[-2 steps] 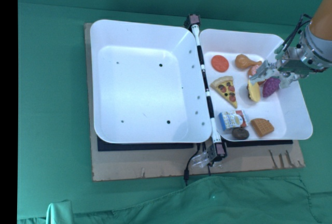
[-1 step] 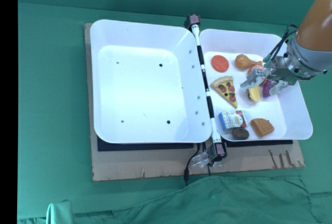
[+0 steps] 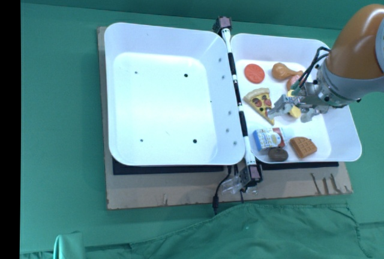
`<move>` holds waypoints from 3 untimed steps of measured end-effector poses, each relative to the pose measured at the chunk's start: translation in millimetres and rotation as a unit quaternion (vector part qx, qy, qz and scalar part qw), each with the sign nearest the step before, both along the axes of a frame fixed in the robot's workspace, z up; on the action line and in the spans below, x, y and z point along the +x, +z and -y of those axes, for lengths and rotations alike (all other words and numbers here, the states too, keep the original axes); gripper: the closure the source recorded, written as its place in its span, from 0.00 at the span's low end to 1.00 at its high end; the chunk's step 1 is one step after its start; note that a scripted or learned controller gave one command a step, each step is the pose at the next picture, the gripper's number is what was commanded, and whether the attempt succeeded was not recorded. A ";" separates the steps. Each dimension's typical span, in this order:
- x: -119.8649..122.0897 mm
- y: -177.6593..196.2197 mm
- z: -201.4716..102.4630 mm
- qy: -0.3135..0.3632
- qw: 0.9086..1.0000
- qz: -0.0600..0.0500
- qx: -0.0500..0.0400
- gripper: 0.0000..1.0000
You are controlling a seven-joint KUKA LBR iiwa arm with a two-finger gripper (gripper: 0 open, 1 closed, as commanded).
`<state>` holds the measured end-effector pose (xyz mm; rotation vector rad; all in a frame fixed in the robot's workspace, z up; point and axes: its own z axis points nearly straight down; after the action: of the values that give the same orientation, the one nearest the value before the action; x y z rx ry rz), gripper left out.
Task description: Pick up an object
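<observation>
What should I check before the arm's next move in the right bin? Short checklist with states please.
1. Claw is over the right bin: ok, it sits low among the toy food.
2. Target between the claw tips: cannot tell; a yellow piece lies right at the claw, but a hold is not visible.
3. Space around the claw: not ok, the pizza slice and chicken drumstick lie close by.
4. Other items lie apart from the claw: ok, the red disc, waffle, brown cookie and blue-labelled packet.
5. Left bin is seated flat beside the right one: ok.
</observation>
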<state>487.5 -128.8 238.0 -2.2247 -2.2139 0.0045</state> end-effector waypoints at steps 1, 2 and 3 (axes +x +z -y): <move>-0.2 -41.6 -1.5 0.000 1.000 0.000 0.000 0.00; 2.1 -53.9 0.2 0.000 1.000 0.006 -0.001 0.00; 4.9 -40.2 2.5 -0.002 1.000 0.013 -0.003 1.00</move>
<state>492.4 -131.3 197.9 -2.2461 -2.2257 -0.0174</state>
